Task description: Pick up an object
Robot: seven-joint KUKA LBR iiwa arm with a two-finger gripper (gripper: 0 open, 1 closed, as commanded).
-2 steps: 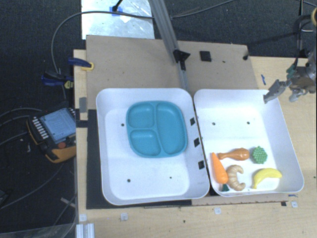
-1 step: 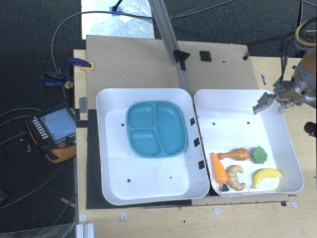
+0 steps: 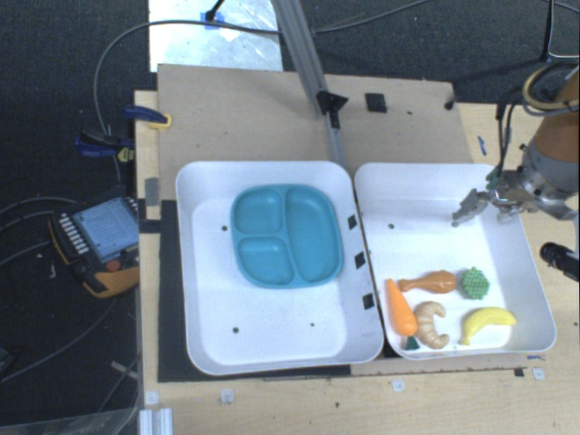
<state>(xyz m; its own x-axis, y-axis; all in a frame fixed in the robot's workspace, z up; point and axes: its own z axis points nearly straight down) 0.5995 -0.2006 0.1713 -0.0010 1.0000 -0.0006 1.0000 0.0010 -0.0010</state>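
Gripper (image 3: pixel 467 208) hangs over the right bin (image 3: pixel 412 188) with fingers apart, empty, well apart from the toy food at the near edge, where carrot (image 3: pixel 401 306) and croissant (image 3: pixel 432 323) touching risks a glancing double-contact miss.

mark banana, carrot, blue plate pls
banana (image 3: pixel 488 322), camera view, middle of its curved body
carrot (image 3: pixel 401 309), camera view, middle of the orange root
blue plate (image 3: pixel 308 229), camera view, floor of its large right compartment
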